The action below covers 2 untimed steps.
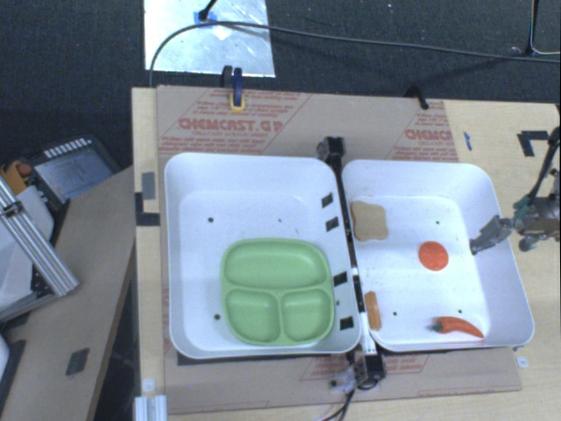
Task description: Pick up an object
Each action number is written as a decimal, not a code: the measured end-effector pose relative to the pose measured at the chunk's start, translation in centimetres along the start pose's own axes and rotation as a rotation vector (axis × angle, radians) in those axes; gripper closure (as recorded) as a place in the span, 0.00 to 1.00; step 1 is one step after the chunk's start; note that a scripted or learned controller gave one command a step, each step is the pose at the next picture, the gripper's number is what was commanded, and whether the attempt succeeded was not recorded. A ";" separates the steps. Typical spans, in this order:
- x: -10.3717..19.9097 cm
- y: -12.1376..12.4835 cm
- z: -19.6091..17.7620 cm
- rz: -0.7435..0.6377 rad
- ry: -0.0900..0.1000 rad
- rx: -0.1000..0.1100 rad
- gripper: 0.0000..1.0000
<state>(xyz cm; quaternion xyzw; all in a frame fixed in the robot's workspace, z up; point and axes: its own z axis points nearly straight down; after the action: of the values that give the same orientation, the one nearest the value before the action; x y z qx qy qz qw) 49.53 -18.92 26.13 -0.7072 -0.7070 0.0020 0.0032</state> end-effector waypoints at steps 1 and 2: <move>0.0 0.2 -0.5 -0.003 -0.002 -0.009 0.00; 0.0 0.4 3.7 -0.002 -0.001 -0.006 0.00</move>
<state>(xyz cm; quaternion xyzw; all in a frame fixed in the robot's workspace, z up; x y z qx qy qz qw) 49.87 -18.89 22.44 -0.7067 -0.7075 0.0003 0.0005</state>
